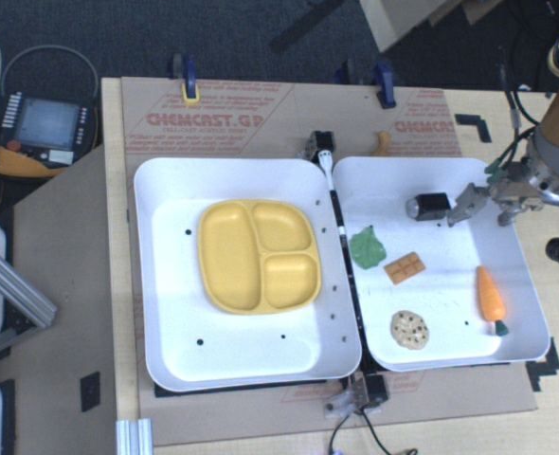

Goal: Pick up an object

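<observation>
We log 2 white bins side by side on the bench. The left bin (pixel 166 349) holds 1 yellow divided plate (pixel 259 254). The right bin (pixel 521 344) holds 4 loose items: a green leaf-like piece (pixel 367 248) near the divider, a brown cracker (pixel 404 268) just beside it, a cookie (pixel 409 330) toward the near edge, and an orange carrot (pixel 490 297) along the right wall.

The arm enters from the right, and the gripper (pixel 429 206) sits over the upper part of the right bin, its dark tip pointing left. We see nothing between its fingers. We cannot tell from this slanted view how far apart the fingers stand, so we record the opening as undetermined.

The task names no particular object, so any of the 4 items qualifies. All 4 lie flat on the bin floor, well apart from the gripper tip; the green piece and the cracker are the nearest.

Our judgement: the step in hand is the approach, before any grasp. The next move calls for choosing 1 target, centring the gripper over it, and descending until the fingers straddle it. The cracker and cookie look thin and flat, so we expect they need a low, close descent; the carrot likely offers more to close on, though it lies close to the bin wall.
</observation>
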You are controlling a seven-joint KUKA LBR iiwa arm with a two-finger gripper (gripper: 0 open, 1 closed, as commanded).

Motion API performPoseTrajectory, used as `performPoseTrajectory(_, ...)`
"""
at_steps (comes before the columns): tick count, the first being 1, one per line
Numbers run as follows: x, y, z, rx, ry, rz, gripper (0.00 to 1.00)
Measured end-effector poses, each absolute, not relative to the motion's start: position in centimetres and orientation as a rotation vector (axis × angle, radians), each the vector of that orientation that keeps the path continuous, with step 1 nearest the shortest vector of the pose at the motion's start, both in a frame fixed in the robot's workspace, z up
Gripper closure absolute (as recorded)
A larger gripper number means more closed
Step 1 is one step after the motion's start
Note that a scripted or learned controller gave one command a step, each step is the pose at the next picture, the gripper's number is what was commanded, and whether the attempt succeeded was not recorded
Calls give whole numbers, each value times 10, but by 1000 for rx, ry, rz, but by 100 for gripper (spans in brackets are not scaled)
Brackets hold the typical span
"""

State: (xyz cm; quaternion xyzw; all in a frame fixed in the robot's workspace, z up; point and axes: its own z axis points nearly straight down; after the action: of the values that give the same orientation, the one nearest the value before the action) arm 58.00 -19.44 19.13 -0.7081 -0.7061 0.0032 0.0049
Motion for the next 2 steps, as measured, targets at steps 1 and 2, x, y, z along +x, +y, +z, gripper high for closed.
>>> performPoseTrajectory(1,583,-194,197,-2222,-2222,0,0)
performPoseTrajectory(2,575,-200,149,-2218,-2216,5,0)
